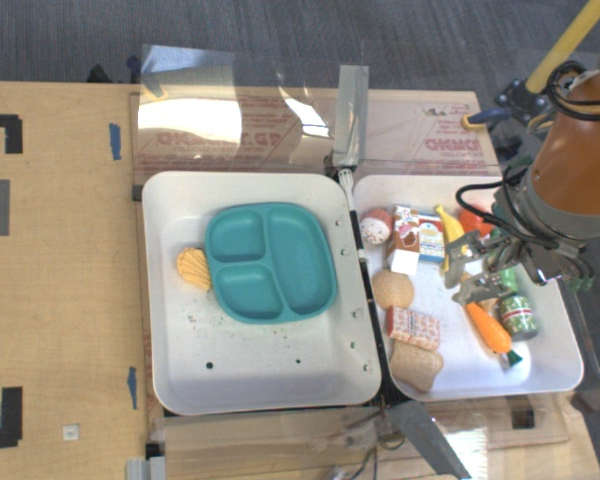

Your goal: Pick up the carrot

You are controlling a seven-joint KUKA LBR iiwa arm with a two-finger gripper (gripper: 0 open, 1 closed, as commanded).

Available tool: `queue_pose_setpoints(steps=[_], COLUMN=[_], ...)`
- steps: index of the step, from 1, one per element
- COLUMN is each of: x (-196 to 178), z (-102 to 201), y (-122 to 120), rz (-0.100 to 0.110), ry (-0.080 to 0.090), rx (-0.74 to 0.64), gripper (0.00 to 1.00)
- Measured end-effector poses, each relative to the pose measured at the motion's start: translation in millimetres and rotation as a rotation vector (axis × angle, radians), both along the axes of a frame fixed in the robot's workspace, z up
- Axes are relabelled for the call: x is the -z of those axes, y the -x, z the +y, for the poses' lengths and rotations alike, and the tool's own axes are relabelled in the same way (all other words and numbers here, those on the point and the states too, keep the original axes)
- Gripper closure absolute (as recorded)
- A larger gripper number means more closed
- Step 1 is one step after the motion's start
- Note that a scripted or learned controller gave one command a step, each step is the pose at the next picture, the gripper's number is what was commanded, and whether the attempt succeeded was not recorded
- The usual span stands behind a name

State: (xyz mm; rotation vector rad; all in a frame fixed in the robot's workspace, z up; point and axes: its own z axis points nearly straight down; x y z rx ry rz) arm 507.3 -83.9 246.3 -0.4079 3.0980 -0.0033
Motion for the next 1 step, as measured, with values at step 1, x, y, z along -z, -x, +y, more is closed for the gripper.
queue_pose_setpoints(steps=[1], x=[-72.7], z=[-28.4], y=[1.0], rz=[0.005], ry=[0.005], rx=[-0.205], gripper=[1.0])
